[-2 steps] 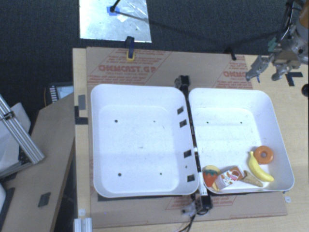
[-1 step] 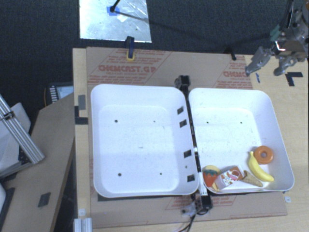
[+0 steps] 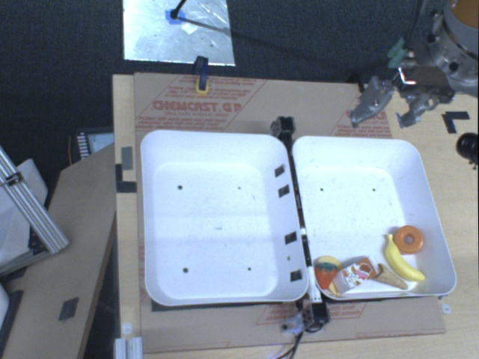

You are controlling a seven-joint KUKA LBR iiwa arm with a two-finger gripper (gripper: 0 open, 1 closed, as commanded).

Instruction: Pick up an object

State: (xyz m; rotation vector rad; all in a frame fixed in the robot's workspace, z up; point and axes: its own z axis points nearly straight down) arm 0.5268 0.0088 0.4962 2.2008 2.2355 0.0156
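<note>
- The end effector (image 3: 391, 109) hangs above the desk (image 3: 314, 99), beyond the far rim of the right bin (image 3: 359, 152), its two fingers spread apart with nothing between them.
- The objects lie in that bin's near right corner: a banana (image 3: 401, 260), an orange ring (image 3: 409, 238) touching it, a small packet (image 3: 355, 275) and a tomato-like piece (image 3: 326, 271).
- The left bin (image 3: 217, 215) sits beside it.

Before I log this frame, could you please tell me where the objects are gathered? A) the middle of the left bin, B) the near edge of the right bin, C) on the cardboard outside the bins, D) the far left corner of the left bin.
B: the banana, orange ring and small packet lie along the near edge of the right bin.
</note>
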